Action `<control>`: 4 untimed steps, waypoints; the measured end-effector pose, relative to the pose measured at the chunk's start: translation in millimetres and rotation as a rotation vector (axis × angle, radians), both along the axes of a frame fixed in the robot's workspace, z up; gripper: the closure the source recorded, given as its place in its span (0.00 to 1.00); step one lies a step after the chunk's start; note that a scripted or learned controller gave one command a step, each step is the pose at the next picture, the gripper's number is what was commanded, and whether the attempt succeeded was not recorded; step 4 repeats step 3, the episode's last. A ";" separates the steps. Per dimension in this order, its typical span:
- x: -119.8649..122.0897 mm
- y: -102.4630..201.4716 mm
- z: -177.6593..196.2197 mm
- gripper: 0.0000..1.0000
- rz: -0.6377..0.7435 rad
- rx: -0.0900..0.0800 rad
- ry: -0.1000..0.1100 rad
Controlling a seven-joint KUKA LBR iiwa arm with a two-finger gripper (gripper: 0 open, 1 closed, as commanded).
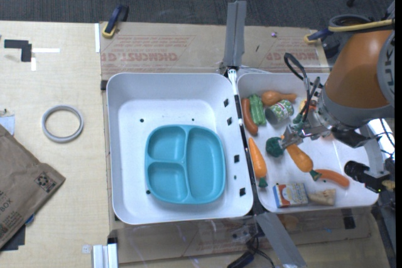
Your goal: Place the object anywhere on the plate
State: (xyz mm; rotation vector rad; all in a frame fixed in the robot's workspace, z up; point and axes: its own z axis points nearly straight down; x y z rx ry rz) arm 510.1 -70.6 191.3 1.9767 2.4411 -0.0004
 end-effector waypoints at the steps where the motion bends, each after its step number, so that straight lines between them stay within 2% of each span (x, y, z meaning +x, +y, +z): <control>1: -30.0 64.8 -0.7 1.00 0.052 0.000 0.004; 2: 30.7 140.5 21.6 1.00 0.044 -0.002 0.003; 3: 30.7 140.5 21.7 0.00 0.044 -0.002 0.003; 4: 30.7 140.5 21.7 0.00 0.044 -0.002 0.003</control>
